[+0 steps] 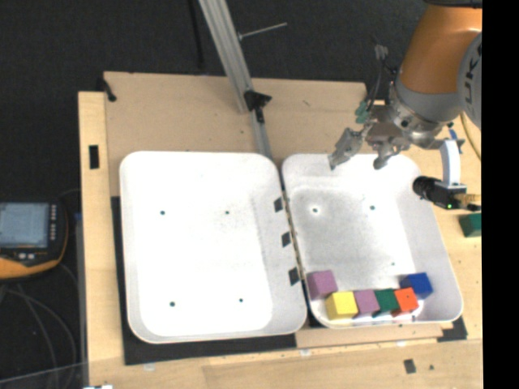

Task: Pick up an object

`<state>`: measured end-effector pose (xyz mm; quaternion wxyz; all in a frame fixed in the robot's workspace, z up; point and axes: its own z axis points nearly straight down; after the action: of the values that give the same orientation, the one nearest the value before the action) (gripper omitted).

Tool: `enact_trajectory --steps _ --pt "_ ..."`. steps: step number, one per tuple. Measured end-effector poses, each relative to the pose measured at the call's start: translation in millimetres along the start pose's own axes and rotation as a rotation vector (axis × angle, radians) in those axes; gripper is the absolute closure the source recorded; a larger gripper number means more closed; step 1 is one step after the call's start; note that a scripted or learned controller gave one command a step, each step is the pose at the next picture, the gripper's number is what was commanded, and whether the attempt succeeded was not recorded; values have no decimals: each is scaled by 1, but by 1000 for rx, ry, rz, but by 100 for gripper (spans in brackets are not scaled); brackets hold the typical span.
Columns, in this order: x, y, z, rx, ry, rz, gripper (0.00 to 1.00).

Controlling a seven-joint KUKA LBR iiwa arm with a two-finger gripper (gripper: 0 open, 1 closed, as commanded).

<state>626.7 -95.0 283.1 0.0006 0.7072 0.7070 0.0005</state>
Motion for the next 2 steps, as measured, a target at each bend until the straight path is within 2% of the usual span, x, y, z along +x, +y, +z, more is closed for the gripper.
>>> enact_trajectory --steps 1,2 --pt "-1 1 -11 -4 -1 0 100" --pt "57 -5 67 9 2 -7 100"
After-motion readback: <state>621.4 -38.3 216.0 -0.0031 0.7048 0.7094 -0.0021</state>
